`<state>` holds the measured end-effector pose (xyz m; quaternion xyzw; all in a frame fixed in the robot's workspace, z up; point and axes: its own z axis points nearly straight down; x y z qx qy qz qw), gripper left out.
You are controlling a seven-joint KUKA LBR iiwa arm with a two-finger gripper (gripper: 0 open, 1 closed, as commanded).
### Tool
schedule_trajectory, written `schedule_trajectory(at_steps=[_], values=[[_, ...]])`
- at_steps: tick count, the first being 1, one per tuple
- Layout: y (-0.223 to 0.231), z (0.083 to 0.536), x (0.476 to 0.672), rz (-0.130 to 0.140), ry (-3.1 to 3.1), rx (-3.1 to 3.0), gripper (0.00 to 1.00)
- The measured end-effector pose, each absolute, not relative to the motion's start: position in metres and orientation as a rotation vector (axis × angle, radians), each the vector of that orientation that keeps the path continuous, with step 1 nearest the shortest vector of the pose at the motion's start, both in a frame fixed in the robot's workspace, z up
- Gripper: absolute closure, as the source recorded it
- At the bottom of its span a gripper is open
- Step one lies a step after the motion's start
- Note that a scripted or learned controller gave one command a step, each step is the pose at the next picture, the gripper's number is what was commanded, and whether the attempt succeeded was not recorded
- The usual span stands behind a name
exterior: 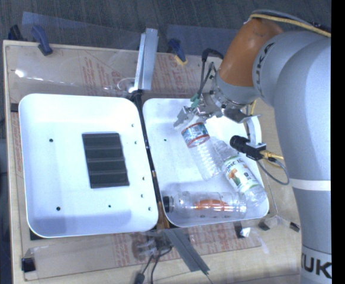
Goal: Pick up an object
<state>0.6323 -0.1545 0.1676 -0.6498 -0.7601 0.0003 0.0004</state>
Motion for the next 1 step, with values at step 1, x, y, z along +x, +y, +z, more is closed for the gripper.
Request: schedule_trajectory(at_steps=[1], values=[[-0.1603,0.2275,0.6574,0.001,-2.408,-2.018,1.00]])
